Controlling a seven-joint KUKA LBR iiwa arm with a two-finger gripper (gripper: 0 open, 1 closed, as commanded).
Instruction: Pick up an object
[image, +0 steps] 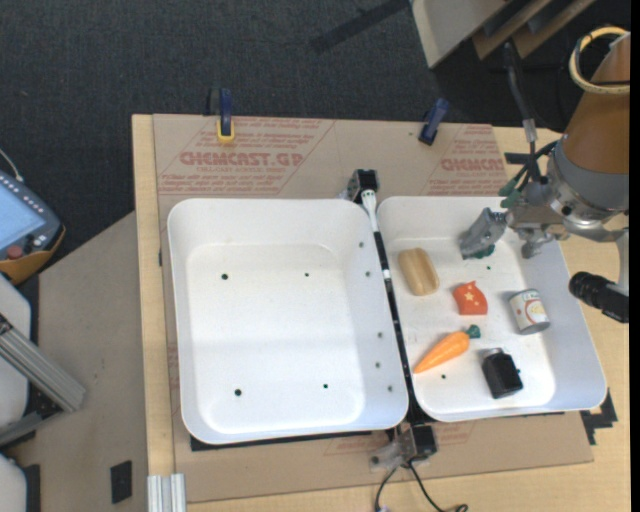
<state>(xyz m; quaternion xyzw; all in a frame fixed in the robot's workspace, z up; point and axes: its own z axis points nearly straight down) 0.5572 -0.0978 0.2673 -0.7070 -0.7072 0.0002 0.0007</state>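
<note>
Worktop (300, 150): brown board carrying two white bins side by side, with blue clamps seen at its far edge.
Left bin (270, 225): nothing but small dark dots is seen on its floor.
Right bin (560, 385): five small things are held here, all apart from one another.
Bread roll (419, 271): lying at about 10 o'clock in the right bin, close to the divider between the bins.
Red piece (469, 297): placed near the bin's middle, between the bread roll and the can.
Can (527, 311): lying on its side at about 3 o'clock.
Carrot (443, 350): lying at about 7 o'clock, its green tip pointed toward the red piece.
Black block (502, 374): found at about 5 o'clock, near the front rim.
End effector (482, 236): seen at about 12 o'clock of the right bin, low over bare floor; nothing is seen between its fingers, and how far they are parted cannot be told from this slant.
Stage: judged as an approach, with no thing yet picked.
Risk, empty close: a straight descent from here would likely meet bare floor, since no thing lies under the tip.
Risk, knock: the bread roll or red piece could be pushed aside if approached off-centre.
Risk, slip: the can and carrot are rounded and could roll out when squeezed.
</note>
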